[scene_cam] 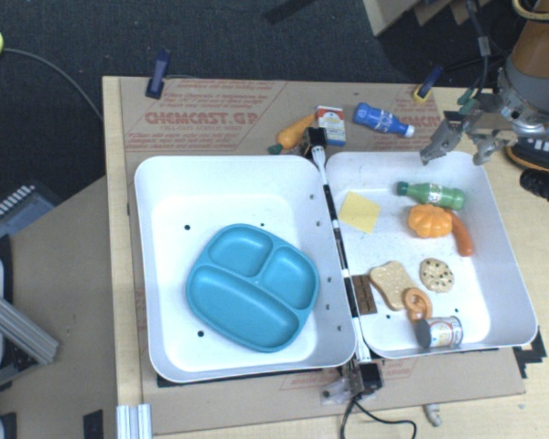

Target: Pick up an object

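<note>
Two shallow white bins side by side on the bench: left bin (156, 245), right bin (503, 273). In the left bin, one blue divided plate (252, 286) with three compartments, lying flat a little toward the near side.

In the right bin, eight small things. One yellow cheese slice (360, 212) near the far left corner. One green bottle (430, 193) on its side at the far end, just beyond one orange pumpkin-like toy (430, 221), with one carrot-like stick (463, 236) touching that toy's right side. One slice of bread (391, 283) near the middle, just beside one round cookie (436, 274). One pretzel (416, 302) touching the bread's near edge. One small can (439, 333) on its side at the near rim.

Outside the bins, on the board beyond them: one blue bottle (382, 120), one small carton (330, 124), one orange toy (296, 133).

Gripper (457, 145) above the right bin's far right corner, fingers spread apart, nothing between them, near the green bottle but apart from it.
</note>
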